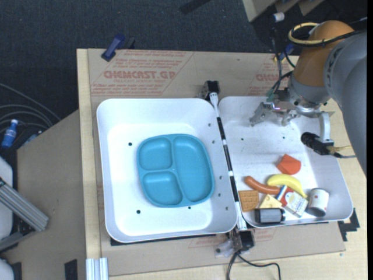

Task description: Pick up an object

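My gripper (272, 119) hangs over the far part of the right bin (256, 150), open, with bare bin floor between its fingers. The objects lie in that bin's near half, well apart from the gripper: an orange block (289, 164), a red-orange sausage (260, 185), a yellow banana (285, 182), a tan cracker (248, 200), a yellow cheese wedge (269, 202), a flat black object (268, 216), a small printed box (296, 203) and a white can (317, 199).
The left bin (116, 174) holds a blue divided plate (174, 169). A black clip (212, 88) sits where the two bins meet at the far side. The grey arm (349, 63) comes in over the right bin's far right corner.
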Controlling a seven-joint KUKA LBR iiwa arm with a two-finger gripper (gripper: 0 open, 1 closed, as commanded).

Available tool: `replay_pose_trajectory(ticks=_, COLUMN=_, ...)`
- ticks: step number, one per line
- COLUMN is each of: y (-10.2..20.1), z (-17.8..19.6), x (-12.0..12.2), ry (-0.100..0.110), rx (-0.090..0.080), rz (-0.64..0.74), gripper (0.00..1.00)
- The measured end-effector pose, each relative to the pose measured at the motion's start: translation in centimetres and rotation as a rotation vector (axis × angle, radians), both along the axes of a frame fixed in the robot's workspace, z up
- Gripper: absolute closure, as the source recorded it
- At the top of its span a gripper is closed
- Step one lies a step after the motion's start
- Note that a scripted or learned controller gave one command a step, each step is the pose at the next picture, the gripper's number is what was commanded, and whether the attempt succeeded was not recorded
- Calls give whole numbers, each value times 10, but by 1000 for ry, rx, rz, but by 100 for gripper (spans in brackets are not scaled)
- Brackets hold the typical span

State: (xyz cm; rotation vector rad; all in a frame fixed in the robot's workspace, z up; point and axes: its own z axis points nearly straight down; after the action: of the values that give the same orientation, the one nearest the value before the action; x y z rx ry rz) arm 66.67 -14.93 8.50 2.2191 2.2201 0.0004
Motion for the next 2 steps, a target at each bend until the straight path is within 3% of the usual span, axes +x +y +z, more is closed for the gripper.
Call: replay_pose_trajectory(ticks=2, y=4, z=0, x=0, ry=2, rx=1, rz=0, gripper=0)
